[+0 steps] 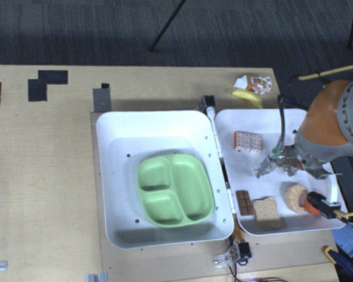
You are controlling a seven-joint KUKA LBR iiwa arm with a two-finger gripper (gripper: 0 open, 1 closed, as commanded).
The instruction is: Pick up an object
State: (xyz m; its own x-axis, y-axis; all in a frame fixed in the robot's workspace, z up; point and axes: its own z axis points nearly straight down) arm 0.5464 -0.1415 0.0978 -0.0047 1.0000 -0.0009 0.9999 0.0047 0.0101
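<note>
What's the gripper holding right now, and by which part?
Nothing visible between its fingers. The gripper hovers in the right bin, below the red-and-white packet, apart from it.

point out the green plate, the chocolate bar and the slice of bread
green plate (174,188), camera view, on the ridge where its three compartments meet
chocolate bar (244,202), camera view, middle of its top face
slice of bread (266,210), camera view, middle of its top face
</note>
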